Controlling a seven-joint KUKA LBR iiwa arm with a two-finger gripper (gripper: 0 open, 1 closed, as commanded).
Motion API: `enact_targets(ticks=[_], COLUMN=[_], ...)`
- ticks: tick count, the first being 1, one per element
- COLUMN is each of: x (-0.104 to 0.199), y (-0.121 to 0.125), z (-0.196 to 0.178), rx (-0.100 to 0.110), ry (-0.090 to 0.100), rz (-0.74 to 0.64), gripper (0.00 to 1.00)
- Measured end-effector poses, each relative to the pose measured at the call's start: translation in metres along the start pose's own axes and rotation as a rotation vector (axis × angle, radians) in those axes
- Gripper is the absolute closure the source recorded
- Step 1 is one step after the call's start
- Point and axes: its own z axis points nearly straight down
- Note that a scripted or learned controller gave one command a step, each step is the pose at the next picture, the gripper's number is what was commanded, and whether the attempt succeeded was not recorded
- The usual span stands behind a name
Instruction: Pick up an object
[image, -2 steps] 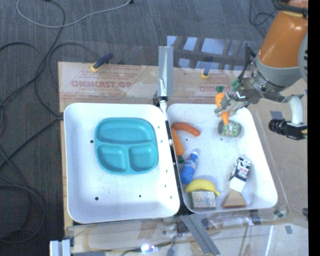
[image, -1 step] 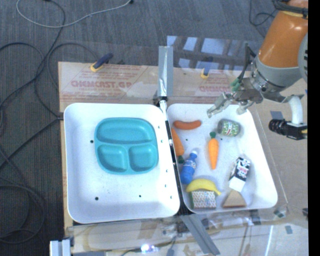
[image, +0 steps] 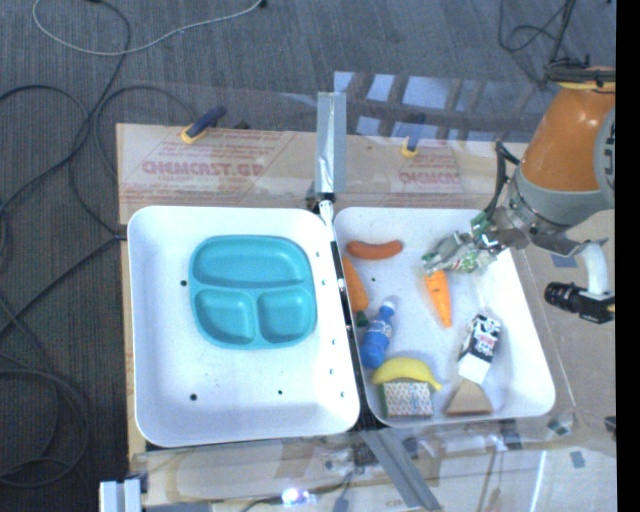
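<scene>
Objects for picking lie in the right bin (image: 530, 330), well apart from the left bin (image: 160, 330), which carries a teal divided tray (image: 253, 290); both bins sit side by side on the tabletop (image: 230, 170); the grey arm (image: 565, 150), with its orange band, reaches in from the right and ends in the hand (image: 455, 252), low over the upper part of the right bin, just above the carrot (image: 439, 297); whether the hand is released or clenched cannot be told, as its tip is a blur of grey and green. Contents of the right bin, largest first: a blue bottle (image: 377, 335) near the left wall; an orange sausage (image: 375, 249) at the top; an orange piece (image: 355, 287) along the left wall; a yellow banana (image: 405, 371) just below the bottle; a black-and-white carton (image: 480, 348) to the right; a patterned block (image: 408, 399) and a brown wedge (image: 468, 400) along the lower edge.
</scene>
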Motion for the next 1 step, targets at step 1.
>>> enact_targets(ticks=[1], x=[-0.0225], y=[-0.0094], z=[0.124], rx=[-0.002], ry=[0.002], rz=[-0.227], gripper=[0.0])
